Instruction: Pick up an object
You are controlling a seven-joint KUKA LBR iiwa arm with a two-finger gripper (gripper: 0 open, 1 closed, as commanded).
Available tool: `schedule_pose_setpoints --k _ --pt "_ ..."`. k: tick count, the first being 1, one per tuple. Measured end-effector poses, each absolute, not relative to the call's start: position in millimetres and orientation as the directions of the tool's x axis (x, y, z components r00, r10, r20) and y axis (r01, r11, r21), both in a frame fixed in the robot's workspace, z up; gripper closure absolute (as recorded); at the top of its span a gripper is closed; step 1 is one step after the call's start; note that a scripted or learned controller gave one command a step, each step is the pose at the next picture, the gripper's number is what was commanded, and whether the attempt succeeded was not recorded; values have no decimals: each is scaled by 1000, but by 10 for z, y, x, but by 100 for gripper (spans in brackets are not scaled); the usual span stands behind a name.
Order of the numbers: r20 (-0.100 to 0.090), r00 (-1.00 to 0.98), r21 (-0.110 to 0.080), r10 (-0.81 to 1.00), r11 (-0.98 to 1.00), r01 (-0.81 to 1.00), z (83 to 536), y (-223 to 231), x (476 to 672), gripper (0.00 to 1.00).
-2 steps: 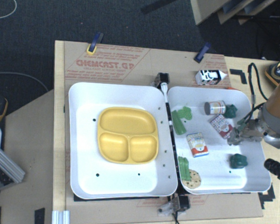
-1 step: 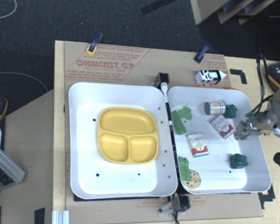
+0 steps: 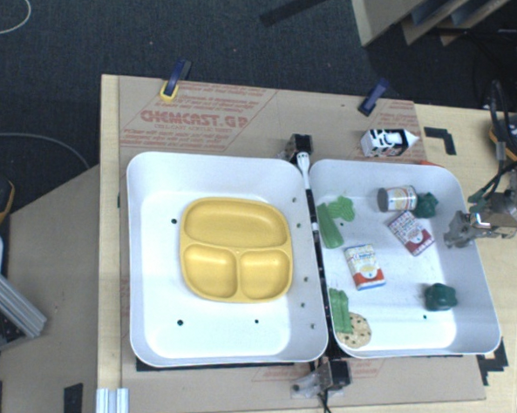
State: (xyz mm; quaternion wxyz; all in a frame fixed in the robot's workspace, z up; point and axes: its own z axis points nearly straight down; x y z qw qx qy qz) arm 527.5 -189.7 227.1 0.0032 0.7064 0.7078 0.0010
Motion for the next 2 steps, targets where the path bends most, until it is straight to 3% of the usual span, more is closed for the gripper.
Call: schedule_pose_setpoints --k 2 --pt "3 -6 -3 1000 6 1000 2116 -859 5462 100"
